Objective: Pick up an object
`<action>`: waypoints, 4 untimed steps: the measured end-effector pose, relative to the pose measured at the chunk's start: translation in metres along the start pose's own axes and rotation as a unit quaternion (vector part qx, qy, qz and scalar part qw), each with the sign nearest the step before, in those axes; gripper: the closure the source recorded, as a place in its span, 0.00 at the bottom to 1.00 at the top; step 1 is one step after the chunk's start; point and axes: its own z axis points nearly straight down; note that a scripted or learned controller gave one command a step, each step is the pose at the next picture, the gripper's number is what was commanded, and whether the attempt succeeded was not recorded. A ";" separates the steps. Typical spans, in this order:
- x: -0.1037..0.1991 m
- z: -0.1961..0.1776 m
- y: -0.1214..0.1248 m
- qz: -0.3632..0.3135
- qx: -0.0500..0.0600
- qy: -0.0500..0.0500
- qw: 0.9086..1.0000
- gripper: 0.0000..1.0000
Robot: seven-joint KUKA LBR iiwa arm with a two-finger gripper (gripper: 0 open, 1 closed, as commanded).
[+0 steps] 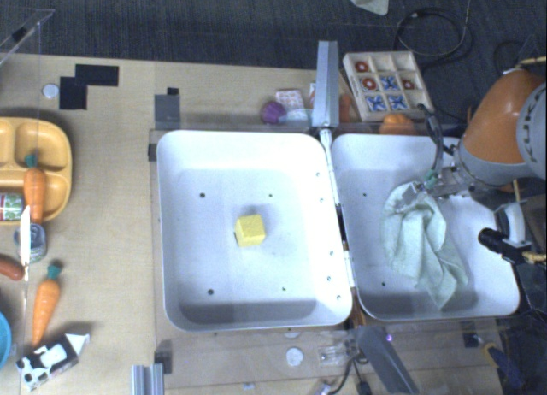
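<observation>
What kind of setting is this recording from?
Most likely a robot lab's grasping test bench: two white bins fixed side by side, toy props like a yellow block and carrot, and the arm reaching over a cloth.

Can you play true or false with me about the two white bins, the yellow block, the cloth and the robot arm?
1. The small yellow cube-shaped block lies in the left shallow white bin. True.
2. The crumpled pale green cloth lies in the left bin. False: it lies in the right shallow white bin.
3. The robot's two-finger gripper is at the cloth's upper end, in the right bin. True.
4. The yellow block is stacked on top of the cloth. False: they lie in different bins, apart.
5. Two orange toy carrots lie inside the right bin. False: they lie on the bench left of both bins.
</observation>
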 end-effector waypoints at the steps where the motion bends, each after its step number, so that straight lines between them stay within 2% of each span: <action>1: -0.021 0.001 0.032 -0.022 0.001 0.001 1.000 0.00; 2: -0.020 -0.012 0.036 -0.023 -0.004 0.000 1.000 1.00; 3: 0.043 -0.104 0.016 -0.034 0.002 0.002 0.999 1.00; 4: 0.043 -0.104 0.016 -0.034 0.002 0.002 0.999 0.00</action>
